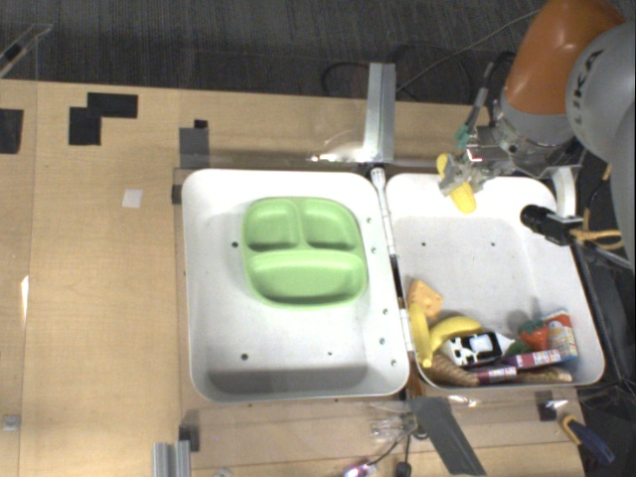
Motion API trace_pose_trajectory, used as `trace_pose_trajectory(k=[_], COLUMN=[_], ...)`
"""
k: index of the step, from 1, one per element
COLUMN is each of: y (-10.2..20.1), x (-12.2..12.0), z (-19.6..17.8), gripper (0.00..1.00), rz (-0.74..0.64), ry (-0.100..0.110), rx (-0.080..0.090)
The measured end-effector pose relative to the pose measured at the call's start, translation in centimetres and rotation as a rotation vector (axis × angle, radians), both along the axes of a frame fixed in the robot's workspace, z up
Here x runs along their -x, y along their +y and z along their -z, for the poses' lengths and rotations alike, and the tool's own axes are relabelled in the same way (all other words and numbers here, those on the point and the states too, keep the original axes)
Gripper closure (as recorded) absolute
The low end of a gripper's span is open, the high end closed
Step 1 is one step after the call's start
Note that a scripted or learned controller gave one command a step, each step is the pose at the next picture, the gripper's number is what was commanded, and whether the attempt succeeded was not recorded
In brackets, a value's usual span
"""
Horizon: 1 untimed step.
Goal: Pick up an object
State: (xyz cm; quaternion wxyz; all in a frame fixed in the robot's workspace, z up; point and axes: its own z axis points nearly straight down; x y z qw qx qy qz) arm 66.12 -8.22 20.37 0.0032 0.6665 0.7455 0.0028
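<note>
My gripper (458, 179) hangs over the far left corner of the right bin (497, 246), reaching in from the upper right. A small yellow object (463, 201) sticks out below its fingers, lifted off the bin floor, and the gripper is shut on it. Along the near edge of the same bin lies a heap of other items: a banana (452, 328), a tan wedge (425, 296), a black-and-white toy (473, 347), a red piece (537, 335) and a purple pen-like stick (512, 367).
The left bin (214, 296) holds a green divided plate (303, 249). A metal post (381, 107) stands behind the wall between the bins. A black part (545, 220) juts over the right bin's right rim.
</note>
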Motion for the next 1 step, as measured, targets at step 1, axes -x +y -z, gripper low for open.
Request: trace_pose_trajectory(k=[1], y=[6.77], x=[2.79], z=[-7.19], gripper=[1.00], rz=[-0.095], ry=[0.001], rx=[0.000])
